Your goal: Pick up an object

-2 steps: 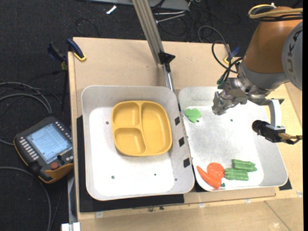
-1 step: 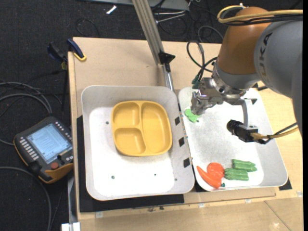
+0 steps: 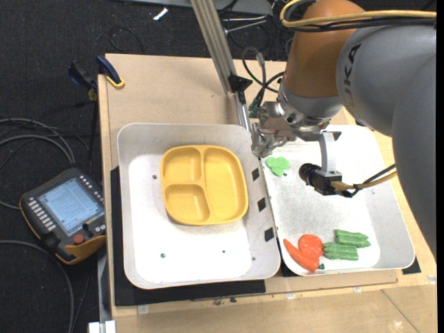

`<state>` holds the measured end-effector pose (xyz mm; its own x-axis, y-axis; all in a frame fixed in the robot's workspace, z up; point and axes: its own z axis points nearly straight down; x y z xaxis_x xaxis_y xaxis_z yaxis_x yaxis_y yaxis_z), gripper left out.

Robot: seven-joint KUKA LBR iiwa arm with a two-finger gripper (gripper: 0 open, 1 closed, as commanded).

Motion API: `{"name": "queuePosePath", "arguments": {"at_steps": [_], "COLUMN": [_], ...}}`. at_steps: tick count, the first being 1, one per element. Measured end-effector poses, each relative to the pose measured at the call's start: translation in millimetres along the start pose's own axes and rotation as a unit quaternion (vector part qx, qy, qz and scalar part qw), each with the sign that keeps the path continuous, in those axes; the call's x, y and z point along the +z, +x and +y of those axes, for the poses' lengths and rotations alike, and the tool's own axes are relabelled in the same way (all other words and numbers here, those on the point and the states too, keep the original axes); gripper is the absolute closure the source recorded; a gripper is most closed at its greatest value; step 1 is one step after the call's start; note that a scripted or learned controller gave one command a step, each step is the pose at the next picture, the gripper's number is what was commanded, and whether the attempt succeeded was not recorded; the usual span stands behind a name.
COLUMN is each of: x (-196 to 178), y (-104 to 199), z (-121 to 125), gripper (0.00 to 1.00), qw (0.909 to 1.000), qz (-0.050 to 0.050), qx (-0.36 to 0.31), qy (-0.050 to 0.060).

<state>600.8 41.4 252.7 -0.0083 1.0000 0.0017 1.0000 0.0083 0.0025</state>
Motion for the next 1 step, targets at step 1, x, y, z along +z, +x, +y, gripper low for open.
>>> {"name": "queuePosePath", "arguments": {"at_steps": [1], "x": [8.7], "y": [45.7], "z": [22.5], "gripper": [1.00], "qw": [1.0000], "qz": [-0.001], "qx": [0.000], "qy": [0.000]}}
